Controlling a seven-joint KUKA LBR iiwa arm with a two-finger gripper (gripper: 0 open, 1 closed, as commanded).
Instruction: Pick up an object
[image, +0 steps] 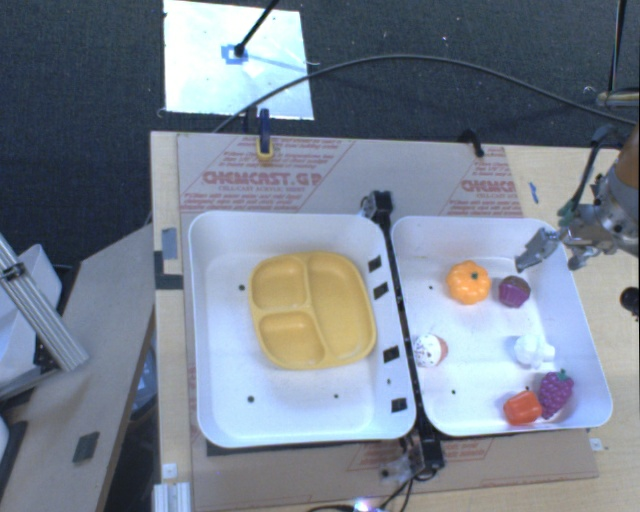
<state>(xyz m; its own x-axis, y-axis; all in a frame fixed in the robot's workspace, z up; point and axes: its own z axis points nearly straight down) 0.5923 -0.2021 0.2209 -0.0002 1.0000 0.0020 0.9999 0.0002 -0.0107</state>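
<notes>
Camera view gives me "CHEMCAST GP" printed in red on the brown sheet under both bins. Left of the right bin sits a glossy yellow compartment tray. Inside that bin I see a round orange pumpkin toy touching a dull purple ball. The gripper hovers at its far right rim, fingers spread, gripping nothing.

You had open floor across the middle of the right bin; toys crowded its far and right sides, a pumpkin touching nothing, grapes against an orange pepper. A yellow tray took up the left bin's center.
</notes>
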